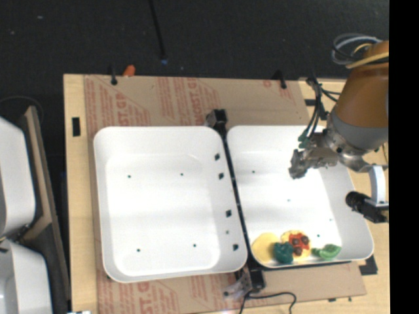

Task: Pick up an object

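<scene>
Gripper (300, 165) first, hanging over the right-hand shallow white plastic bin (262, 149) in the centre-right of the frame, grey arm with its orange band (363, 97) reaching in from the right edge, and whether it is wide or narrow I cannot tell from here. Sweeping left to right, the left white bin (157, 201) sits centre-left, then low in the right bin's bottom corner lies the huddle: a pale yellow rounded piece (263, 246), a teal lump (283, 253), a small red-and-orange toy (298, 240) and a green leafy piece (327, 250), touching or nearly so. The smart play, to my eye, is to travel down-frame toward that corner and settle on an outlying piece like the green one, keeping off the bin wall.
</scene>
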Robot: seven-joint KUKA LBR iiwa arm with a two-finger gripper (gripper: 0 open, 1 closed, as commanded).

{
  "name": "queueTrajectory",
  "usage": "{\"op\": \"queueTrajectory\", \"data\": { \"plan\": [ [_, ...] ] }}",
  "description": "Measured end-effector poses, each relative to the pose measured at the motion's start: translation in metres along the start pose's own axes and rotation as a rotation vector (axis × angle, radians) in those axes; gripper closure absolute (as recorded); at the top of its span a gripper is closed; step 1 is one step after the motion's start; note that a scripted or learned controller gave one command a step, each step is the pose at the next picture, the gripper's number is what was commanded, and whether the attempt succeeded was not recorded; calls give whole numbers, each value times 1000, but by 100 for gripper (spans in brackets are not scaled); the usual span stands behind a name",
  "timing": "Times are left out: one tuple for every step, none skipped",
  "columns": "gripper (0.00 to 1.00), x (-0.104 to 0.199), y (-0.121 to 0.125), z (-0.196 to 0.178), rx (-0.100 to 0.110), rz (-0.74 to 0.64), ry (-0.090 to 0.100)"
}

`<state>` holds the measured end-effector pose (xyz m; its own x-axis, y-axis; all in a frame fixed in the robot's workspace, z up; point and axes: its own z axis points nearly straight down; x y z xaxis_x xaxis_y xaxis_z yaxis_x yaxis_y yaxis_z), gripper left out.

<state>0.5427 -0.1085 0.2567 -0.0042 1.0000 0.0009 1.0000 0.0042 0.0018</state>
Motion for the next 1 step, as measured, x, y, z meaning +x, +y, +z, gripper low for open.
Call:
{"op": "queueTrajectory", "data": {
  "plan": [
    [100, 45, 9, -4, 1, 1, 0]
  ]
}}
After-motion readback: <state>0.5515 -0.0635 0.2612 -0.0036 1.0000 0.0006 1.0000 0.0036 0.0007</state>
